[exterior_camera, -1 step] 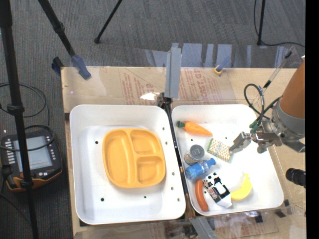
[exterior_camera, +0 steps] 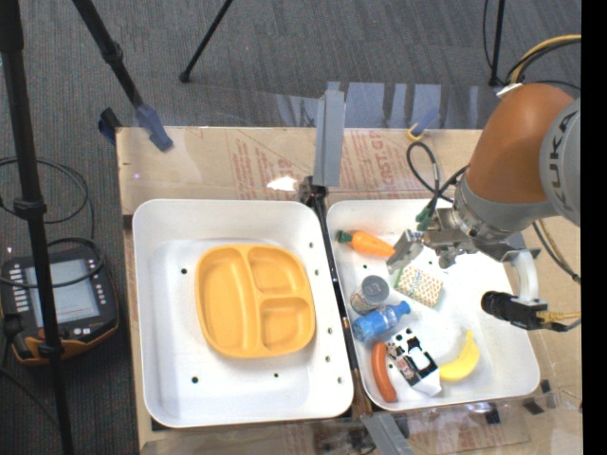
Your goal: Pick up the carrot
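The gripper (exterior_camera: 424, 245) fingers are obscured, their state undeterminable; the orange, green-topped carrot (exterior_camera: 368, 244) is seen lying nearby.

Wooden bench (exterior_camera: 237, 164) carries two white bins side by side. Left bin (exterior_camera: 161, 254) and right bin (exterior_camera: 517, 354) touch at the middle.

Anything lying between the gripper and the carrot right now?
In the camera view, the stretch between the gripper and the carrot is bare white bin floor. The carrot's tip ends just beside the gripper. The grey can sits below that line.
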`<state>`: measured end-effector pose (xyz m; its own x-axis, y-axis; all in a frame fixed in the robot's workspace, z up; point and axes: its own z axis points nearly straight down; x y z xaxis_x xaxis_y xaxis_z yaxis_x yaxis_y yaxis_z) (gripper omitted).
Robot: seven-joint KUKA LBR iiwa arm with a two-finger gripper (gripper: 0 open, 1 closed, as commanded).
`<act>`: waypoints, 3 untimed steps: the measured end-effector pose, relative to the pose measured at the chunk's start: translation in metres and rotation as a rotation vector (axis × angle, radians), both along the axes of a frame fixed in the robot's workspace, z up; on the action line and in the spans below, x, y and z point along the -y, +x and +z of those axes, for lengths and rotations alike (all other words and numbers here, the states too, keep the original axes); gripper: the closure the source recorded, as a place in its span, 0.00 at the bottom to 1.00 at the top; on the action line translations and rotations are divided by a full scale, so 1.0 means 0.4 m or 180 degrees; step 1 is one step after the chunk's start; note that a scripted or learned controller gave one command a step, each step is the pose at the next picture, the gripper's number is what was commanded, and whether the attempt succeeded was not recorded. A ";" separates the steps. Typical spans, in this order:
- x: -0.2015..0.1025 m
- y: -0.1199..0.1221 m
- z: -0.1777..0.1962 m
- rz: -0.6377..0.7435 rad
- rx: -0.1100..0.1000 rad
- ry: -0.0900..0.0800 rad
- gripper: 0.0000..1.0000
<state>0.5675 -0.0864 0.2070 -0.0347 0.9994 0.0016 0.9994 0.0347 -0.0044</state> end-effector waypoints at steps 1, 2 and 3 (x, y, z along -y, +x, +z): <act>0.038 0.122 -0.209 0.0780 0.0009 0.0001 0.00; 0.040 0.192 -0.300 0.1021 0.0012 0.0001 0.00; 0.041 0.193 -0.275 0.1012 0.0013 0.0005 1.00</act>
<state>0.6448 -0.1027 0.0969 -0.3455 0.9384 0.0023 0.9384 0.3455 -0.0001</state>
